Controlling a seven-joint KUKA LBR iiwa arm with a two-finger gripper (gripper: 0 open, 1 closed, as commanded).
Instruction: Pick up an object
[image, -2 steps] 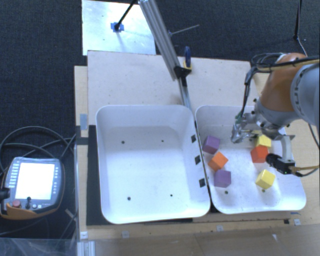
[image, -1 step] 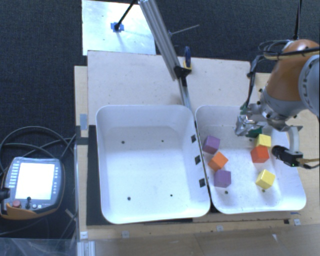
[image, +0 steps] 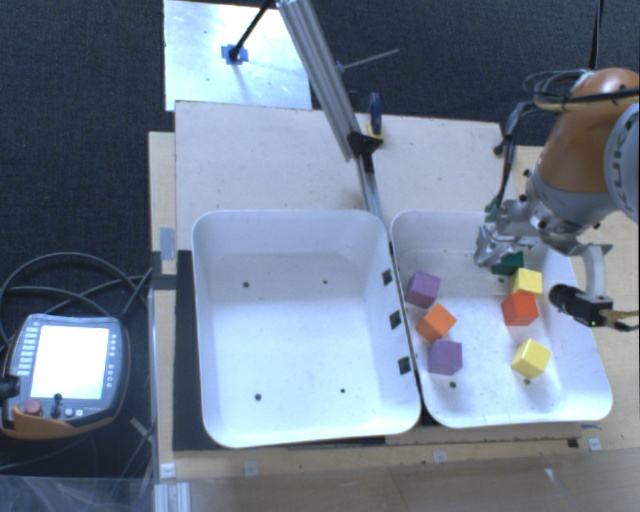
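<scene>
Gripper (image: 497, 252) low at upper right of frame, over right bin (image: 600, 395), just beside green block (image: 511, 263); finger state impossible to tell. Purple, orange, red, yellow cubes scattered below, lower right.

The wooden bench (image: 270, 160) carries the left bin (image: 300, 235) and right bin (image: 590, 385) side by side.

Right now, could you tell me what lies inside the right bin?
The right bin holds two purple cubes, an orange, a red and two yellow. The gripper partly covers a dark green block.
</scene>
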